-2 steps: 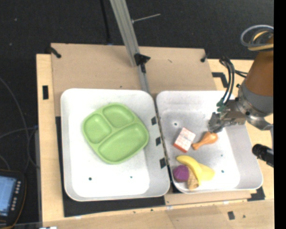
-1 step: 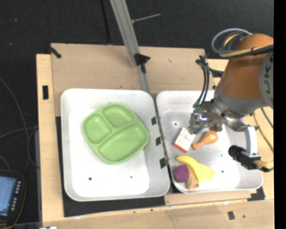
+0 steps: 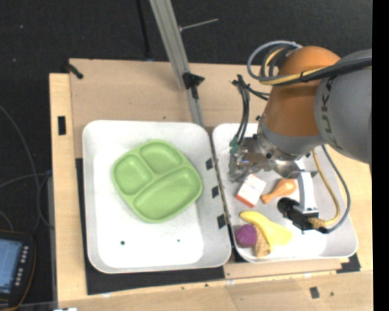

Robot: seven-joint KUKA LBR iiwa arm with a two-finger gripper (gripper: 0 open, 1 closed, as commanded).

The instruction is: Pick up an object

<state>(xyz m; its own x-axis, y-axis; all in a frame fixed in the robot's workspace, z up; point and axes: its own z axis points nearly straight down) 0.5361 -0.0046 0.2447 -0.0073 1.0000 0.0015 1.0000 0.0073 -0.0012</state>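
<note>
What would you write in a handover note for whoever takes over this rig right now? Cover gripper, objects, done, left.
Gripper: over the right bin, at its upper left in the view, beside the white and orange box; no object seen held.
Right bin: box, orange toy, banana, purple ball.
Left bin: green divided plate.
Done: nothing lifted.
Left: the pick itself.

Grey arm (image 3: 353,109) (orange-banded wrist (image 3: 298,102)) reaches in from the right; gripper (image 3: 240,166) seemingly pointed downward.
</note>
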